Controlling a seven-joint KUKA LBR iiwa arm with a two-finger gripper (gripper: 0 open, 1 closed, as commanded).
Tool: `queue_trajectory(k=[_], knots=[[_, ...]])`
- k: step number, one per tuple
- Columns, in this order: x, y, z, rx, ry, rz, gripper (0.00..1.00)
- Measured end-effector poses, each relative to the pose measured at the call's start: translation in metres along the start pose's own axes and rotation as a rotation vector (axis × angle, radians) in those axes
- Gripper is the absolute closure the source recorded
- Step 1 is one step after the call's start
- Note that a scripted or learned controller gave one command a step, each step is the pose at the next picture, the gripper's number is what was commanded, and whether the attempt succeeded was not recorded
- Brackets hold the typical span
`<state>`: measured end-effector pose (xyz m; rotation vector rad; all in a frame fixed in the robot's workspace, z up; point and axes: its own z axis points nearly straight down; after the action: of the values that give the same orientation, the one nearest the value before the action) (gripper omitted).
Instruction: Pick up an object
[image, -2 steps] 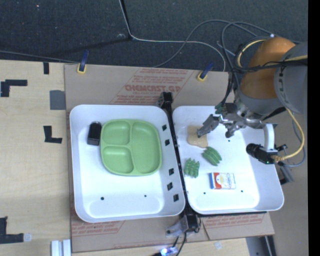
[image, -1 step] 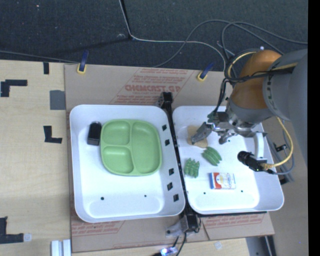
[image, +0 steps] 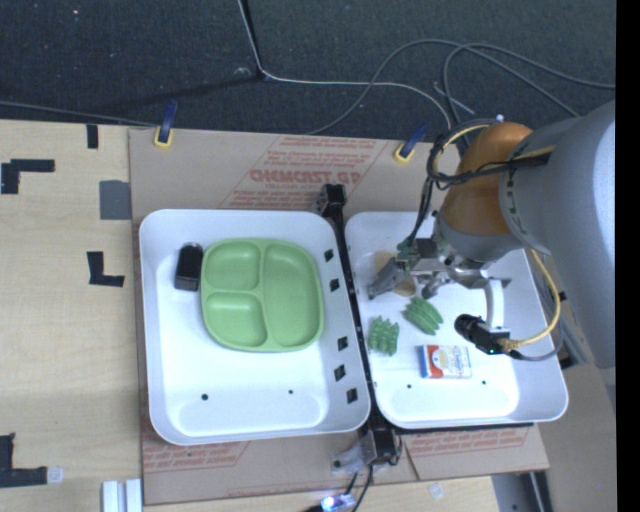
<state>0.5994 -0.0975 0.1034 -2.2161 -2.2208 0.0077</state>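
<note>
Hiding bin wall (image: 452, 226): tool (image: 400, 283)

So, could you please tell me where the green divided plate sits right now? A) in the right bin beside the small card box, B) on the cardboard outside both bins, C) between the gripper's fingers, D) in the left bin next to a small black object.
D: the green divided plate lies flat in the left bin, with the small black object at its left edge; the gripper is over the right bin.
</note>
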Motion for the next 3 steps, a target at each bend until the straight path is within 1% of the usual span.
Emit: queue_trajectory(k=[1, 2, 3], knots=[[0.001, 0.001, -0.013, -0.003, 0.0, -0.001, 1.0], [-0.007, 0.008, -0.064, -0.01, 0.0, 0.001, 1.0], [-0.001, 0.007, -0.109, -0.01, 0.001, 0.0, 1.0]])
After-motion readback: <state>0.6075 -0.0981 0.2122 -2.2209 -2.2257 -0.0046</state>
